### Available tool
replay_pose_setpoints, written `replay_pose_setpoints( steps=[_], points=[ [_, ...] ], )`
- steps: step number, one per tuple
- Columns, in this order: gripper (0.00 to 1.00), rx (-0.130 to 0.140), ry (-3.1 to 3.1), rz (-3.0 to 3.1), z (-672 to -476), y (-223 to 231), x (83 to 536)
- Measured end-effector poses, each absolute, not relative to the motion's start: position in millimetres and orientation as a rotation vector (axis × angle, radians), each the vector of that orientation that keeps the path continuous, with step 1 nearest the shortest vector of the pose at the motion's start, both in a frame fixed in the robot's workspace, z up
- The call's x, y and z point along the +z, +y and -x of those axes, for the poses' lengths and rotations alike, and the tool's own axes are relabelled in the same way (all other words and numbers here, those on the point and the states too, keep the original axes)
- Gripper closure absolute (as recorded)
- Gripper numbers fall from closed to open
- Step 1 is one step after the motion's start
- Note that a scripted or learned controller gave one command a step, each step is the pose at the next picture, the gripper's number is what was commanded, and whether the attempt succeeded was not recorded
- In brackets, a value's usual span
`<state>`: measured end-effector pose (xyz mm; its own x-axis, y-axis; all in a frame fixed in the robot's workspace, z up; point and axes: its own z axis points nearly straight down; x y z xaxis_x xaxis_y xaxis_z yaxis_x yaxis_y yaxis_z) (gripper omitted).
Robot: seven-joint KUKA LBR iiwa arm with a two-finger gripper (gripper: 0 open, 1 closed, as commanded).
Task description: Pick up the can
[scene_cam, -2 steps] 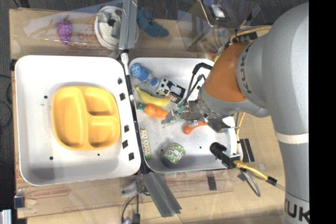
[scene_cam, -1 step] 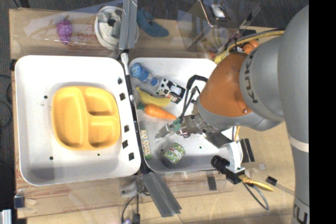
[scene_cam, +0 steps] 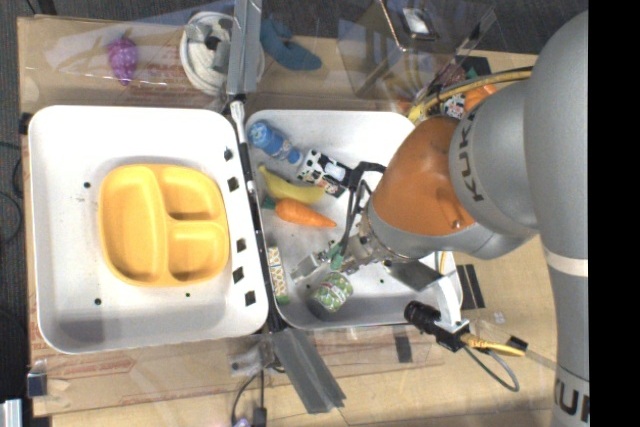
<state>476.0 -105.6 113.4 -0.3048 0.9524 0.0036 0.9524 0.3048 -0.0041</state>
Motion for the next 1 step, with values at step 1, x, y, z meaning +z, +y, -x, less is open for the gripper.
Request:
replay_pose_setpoints(
  steps=[1],
  points=[
    [0.00, 0.000, -2.531, 1.859, -477.1, -129.1, 147.0]
  ],
)
